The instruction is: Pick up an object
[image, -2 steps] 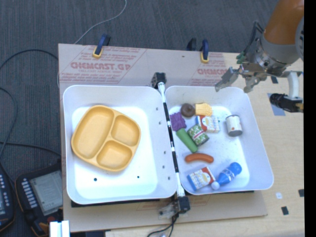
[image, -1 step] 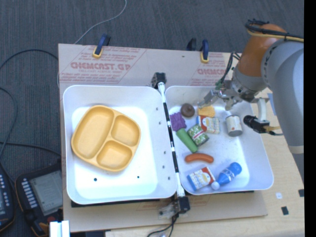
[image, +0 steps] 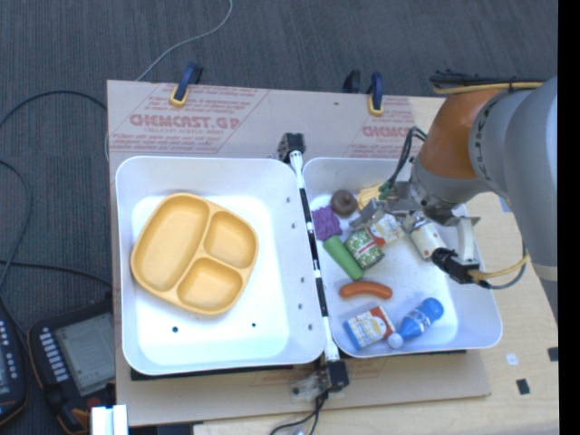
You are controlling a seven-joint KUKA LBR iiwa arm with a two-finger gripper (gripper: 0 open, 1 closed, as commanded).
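My gripper (image: 388, 217) is low in the right bin (image: 471, 333), over its upper middle, right above a green packet (image: 365, 247). Around it lie a brown round piece (image: 343, 201), a yellow piece (image: 369, 193), a purple piece (image: 324, 223) and a green cucumber-like stick (image: 342, 256). Nearer the front lie a red sausage (image: 366, 290), a small orange and white carton (image: 366, 325) and a blue bottle (image: 420, 319). Nothing is visibly lifted off the bin floor.
The left bin (image: 145, 352) holds a yellow tray (image: 194, 252) with three compartments. A black divider bar (image: 308, 234) runs between the bins. The grey arm with its orange band (image: 458, 134) comes in over the right bin's back right corner. Cables trail beside the wrist.
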